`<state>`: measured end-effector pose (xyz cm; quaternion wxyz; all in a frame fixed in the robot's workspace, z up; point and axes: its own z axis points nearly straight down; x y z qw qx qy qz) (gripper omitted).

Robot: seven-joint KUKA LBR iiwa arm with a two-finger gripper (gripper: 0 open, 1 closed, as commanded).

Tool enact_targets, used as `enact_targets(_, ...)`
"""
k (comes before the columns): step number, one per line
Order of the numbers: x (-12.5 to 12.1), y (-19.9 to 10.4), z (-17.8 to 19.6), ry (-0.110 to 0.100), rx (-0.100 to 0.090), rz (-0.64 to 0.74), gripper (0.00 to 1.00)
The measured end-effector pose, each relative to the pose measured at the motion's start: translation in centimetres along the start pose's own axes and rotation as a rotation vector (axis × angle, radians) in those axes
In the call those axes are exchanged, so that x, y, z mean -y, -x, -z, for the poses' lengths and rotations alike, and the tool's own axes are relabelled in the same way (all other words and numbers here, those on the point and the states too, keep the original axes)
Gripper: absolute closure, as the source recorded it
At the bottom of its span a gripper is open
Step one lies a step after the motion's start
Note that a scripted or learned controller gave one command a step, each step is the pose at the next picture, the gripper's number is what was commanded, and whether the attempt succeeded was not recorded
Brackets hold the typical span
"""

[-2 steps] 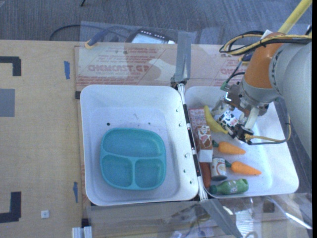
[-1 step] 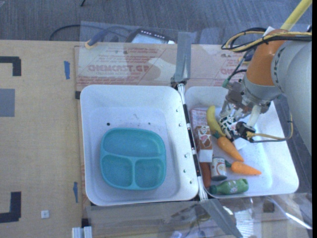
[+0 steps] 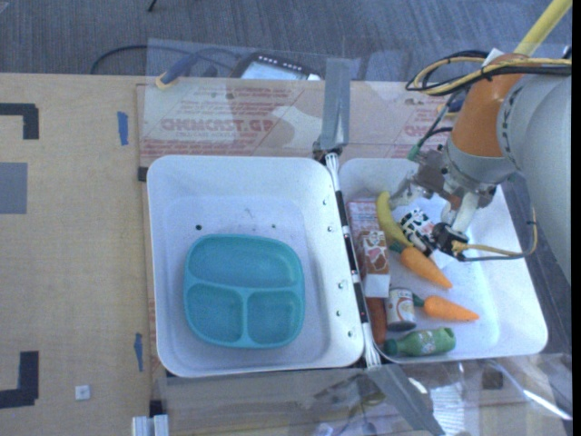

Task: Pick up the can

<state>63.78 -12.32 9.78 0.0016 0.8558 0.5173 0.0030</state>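
Note:
The can (image 3: 400, 305) is small, with a red and white label, and stands in the right bin (image 3: 508, 298) near its left wall, between a brown packet and a green bottle. My gripper (image 3: 428, 214) hangs over the upper middle of that bin, just above a black-and-white spotted toy (image 3: 416, 226) and beside a banana (image 3: 388, 218). The can is well apart from the gripper, lower and to the left of it. Nothing is seen held.
Two carrots (image 3: 427, 266) (image 3: 449, 310) lie between the gripper and the can. A green bottle (image 3: 420, 341) lies at the bin's front. Snack packets (image 3: 372, 251) line the left wall. The left bin (image 3: 172, 243) holds a teal divided plate (image 3: 243, 291).

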Motion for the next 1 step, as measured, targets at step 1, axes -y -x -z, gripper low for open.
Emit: enact_targets(1, 3.06, 1.62, -0.68, 0.007, -0.001, -0.037, 0.00)
